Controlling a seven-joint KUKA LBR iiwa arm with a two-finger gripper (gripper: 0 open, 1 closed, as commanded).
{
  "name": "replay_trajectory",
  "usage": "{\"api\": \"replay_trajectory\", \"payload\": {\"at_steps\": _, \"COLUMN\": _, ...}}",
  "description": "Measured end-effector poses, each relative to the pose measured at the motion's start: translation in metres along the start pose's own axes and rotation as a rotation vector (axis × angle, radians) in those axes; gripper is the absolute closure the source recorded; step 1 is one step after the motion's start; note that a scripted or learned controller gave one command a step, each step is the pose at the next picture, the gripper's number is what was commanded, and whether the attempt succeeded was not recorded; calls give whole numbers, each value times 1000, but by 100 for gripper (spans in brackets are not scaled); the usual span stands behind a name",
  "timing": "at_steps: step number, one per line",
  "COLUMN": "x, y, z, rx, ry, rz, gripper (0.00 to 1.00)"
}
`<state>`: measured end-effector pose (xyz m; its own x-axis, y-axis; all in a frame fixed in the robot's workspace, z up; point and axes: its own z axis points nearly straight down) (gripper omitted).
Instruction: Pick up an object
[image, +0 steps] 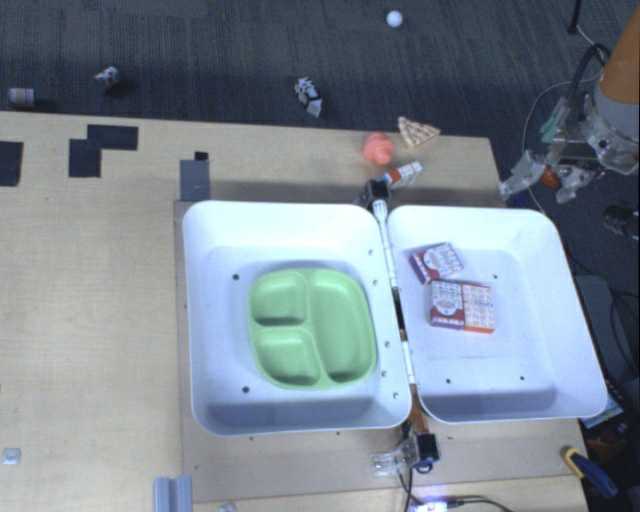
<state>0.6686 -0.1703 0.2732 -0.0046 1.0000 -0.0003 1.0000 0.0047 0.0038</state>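
Reaching down could go wrong: the two small boxes lie close together, so the gripper (528, 178) might bump one and grab nothing. The bigger box (462, 305) lies flat in the right bin (560, 330), well below the gripper, which hangs past the bin's top corner.

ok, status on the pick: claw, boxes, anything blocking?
Claw up beyond the right white bin, fingers unclear. Two small red-and-white boxes lie in that bin, untouched. Nothing over them.

Print on the two small red-and-white cardboard boxes (452, 290) in the right bin, too blurred to read.
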Motion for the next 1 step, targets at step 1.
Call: {"api": "replay_trajectory", "payload": {"at_steps": 1, "x": 26, "y": 0, "z": 139, "rx": 3, "ry": 1, "rz": -2, "gripper": 0}}
